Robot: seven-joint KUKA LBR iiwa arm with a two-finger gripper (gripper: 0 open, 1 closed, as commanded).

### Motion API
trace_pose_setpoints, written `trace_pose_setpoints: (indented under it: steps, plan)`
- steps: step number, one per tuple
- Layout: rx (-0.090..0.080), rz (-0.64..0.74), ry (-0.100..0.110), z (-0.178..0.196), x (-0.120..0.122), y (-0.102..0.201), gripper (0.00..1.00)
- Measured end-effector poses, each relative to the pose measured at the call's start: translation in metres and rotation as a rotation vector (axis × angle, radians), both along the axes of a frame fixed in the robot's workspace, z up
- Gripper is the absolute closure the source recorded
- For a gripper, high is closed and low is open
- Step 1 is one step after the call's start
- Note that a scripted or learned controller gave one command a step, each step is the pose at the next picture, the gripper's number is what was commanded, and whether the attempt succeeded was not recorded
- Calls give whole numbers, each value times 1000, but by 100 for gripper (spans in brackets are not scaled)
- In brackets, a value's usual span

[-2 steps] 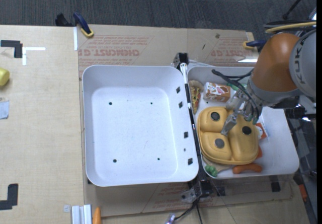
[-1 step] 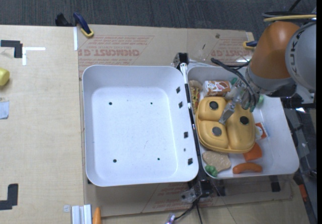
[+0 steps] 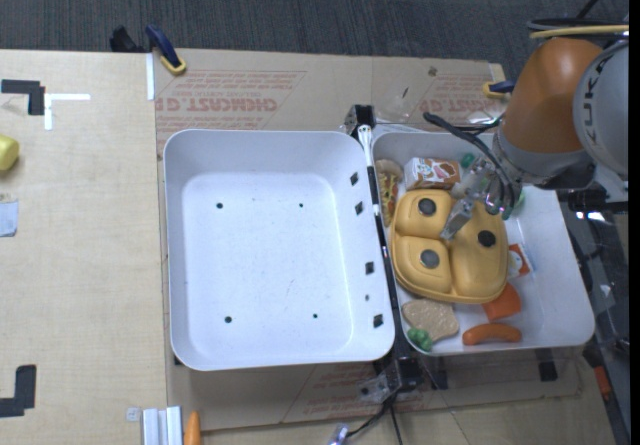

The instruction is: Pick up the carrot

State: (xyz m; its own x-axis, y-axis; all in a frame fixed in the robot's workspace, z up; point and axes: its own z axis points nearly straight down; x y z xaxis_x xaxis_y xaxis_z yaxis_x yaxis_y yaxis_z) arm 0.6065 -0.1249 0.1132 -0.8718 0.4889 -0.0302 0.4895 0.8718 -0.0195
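Observation:
Two orange pieces lie in the right bin [image 3: 548,263] at its near right corner. One is a long, slim orange carrot [image 3: 491,334] against the front wall. The other is a shorter orange chunk [image 3: 504,302] just above it, beside a large yellow moulded toy [image 3: 447,258]. My gripper [image 3: 474,210] hangs over the upper right part of that yellow toy, well behind the carrot. Its fingers [image 3: 457,221] stand apart with nothing between them.
In the same bin are a beige bread-like slice [image 3: 430,317], a small green piece [image 3: 420,339] and a printed packet [image 3: 432,171] at the back. The left bin [image 3: 180,263] lies alongside. A yellow object [image 3: 6,153] rests on the bench at far left.

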Motion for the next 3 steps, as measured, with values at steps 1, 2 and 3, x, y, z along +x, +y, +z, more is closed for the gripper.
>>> trace_pose_setpoints:
  steps: [1, 2, 3]
  plan:
    - [27, -198, -4, -3, 38, -10, 100]
    - [28, -199, -4, -3, 38, -10, 0]
    - [45, -693, -28, -5, 46, -50, 0]
